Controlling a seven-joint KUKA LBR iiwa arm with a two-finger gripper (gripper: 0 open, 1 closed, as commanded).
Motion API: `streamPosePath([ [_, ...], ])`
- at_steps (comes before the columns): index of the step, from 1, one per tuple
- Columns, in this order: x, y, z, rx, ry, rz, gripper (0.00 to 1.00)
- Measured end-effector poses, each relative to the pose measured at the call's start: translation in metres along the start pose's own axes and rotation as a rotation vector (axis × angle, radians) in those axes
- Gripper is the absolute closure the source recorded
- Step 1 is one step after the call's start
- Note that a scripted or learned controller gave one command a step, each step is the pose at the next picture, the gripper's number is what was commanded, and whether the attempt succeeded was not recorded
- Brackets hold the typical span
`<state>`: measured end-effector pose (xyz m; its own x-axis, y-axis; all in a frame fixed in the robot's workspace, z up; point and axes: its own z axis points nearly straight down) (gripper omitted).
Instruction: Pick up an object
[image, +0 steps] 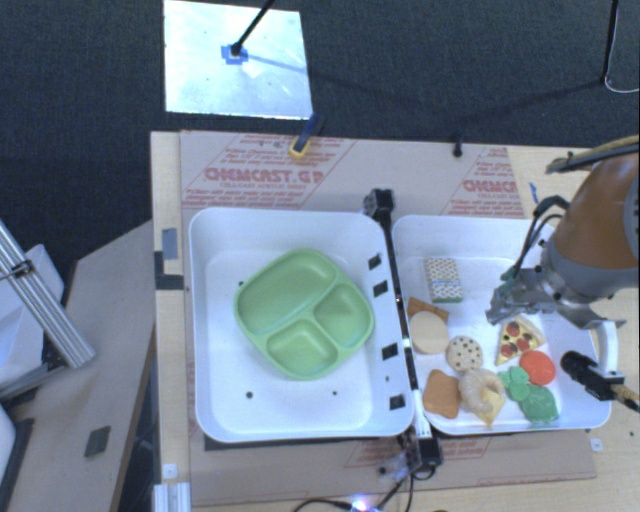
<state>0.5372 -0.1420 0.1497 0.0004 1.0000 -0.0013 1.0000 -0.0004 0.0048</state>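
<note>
The right bin (480, 245) holds several toy foods. There is a checkered block (443, 278), a beige round piece (428, 332), a cookie (463, 352), a pizza slice (518, 342), a red tomato (538, 366), green leafy pieces (530, 396), an orange slab (441, 393) and a pale lumpy piece (482, 392). My gripper (508, 300) hangs low over the right side of this bin, just above the pizza slice and right of the checkered block. Nothing is visibly held in it.
The left bin (215, 300) carries a green divided plate (304, 313). A black-clipped divider (392, 300) separates the two bins. The arm's orange band (600, 215) looms over the right bin's far right corner. A grey square panel (237, 60) lies behind the bench.
</note>
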Motion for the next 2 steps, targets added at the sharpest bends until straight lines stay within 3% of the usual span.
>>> streamPosePath([
  [1,0.002,0.003,-0.064,-0.004,-0.001,-0.005,1.0],
  [2,0.002,0.004,-0.075,0.001,0.001,-0.005,1.0],
])
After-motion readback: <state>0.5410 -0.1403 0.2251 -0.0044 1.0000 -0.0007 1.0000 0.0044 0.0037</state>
